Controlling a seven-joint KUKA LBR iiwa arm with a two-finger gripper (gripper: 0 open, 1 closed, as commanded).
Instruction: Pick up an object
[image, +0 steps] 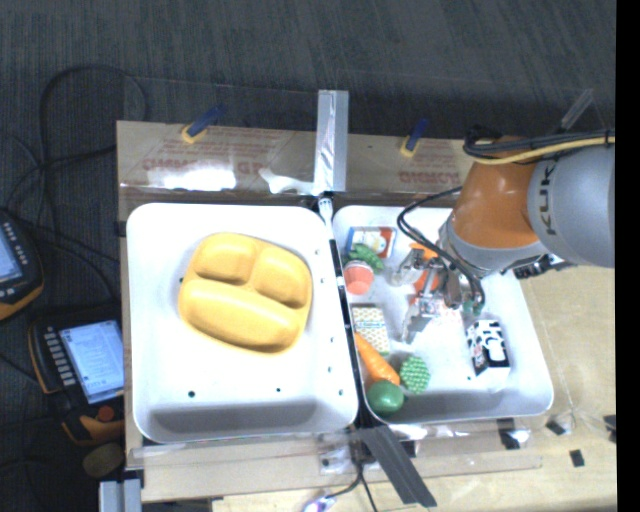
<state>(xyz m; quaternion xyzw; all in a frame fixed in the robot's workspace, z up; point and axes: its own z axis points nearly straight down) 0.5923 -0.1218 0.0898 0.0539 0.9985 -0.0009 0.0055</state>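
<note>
Camera view, read from the left: the left bin (150, 330) carries a yellow divided tray (246, 290), lying flat near its middle and well apart from everything else. Across the shared rim, the right bin (535, 385) holds the small clutter. Along its left wall sit a red-and-white packet (371, 242), a green piece (364, 256) just below it, a red round piece (357, 279), a patterned card (370, 322), an orange carrot (375, 362), a green dotted ball (415, 374) and a darker green ball (385, 398) at the near corner. Further right lies a black-and-white packet (486, 345) near the bin's right wall.

The pincer (425, 310) hangs down over the middle of the right bin, between the patterned card and the black-and-white packet, under the arm's orange band (497, 205). Whether its jaws stand wide or narrow I cannot tell; the metal parts blur together there, and nothing is plainly seen between them.

By my judgement the pick is not yet made: every item appears to rest on the bin floor, so the grasp and the lift remain.
</note>
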